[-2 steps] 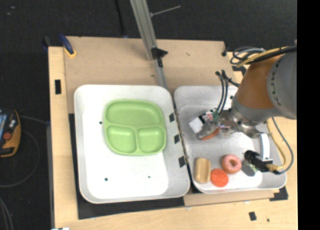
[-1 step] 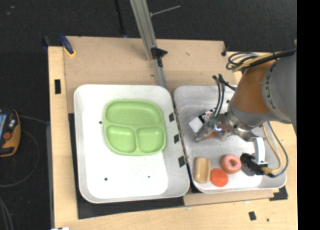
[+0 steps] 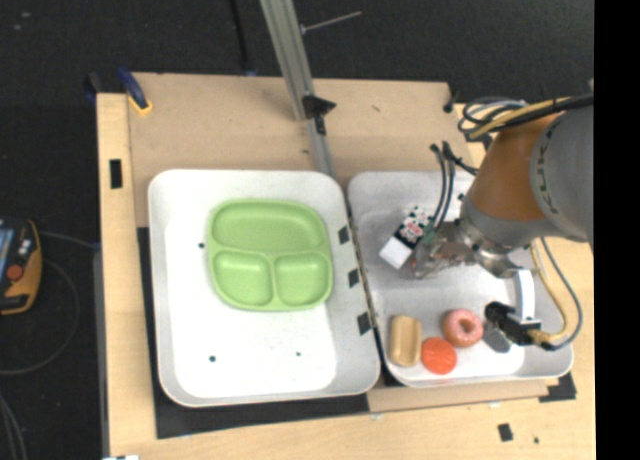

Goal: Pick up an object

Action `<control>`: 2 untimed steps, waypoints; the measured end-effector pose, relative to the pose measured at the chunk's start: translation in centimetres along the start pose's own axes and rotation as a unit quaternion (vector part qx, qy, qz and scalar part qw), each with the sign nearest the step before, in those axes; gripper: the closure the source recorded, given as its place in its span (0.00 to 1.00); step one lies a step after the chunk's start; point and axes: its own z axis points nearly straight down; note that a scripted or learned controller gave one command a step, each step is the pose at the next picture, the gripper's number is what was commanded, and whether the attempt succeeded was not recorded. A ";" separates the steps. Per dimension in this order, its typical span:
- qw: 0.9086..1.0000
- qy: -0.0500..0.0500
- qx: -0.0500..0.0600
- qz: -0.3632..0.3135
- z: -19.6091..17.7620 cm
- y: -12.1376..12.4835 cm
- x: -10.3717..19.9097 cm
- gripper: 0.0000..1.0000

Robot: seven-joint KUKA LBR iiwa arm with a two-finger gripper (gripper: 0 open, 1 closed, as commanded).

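Hand [image 3: 432, 256] lowered over white item [image 3: 398, 251] mid right bin [image 3: 370, 198], presumably for grasping; finger state impossible to tell; doughnut [image 3: 462, 325] untouched near front edge.

Arm [image 3: 520, 183] bent; tool [image 3: 432, 253] low

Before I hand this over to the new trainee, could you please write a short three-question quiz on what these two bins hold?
1. True or false: the green divided plate lies in the left bin.
2. Which item lies between the tan cylinder and the pink doughnut along the right bin's near edge? A) orange ball B) blue cup C) yellow banana
3. Fill in: the gripper is over the ____ bin.

Key: 1 true; 2 A, the orange ball; 3 right.
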 end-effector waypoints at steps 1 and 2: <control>1.000 -0.001 0.000 -0.003 -5.5 1.0 -0.7 1.00; 1.000 -0.001 -0.001 -0.004 -10.2 1.3 -0.1 1.00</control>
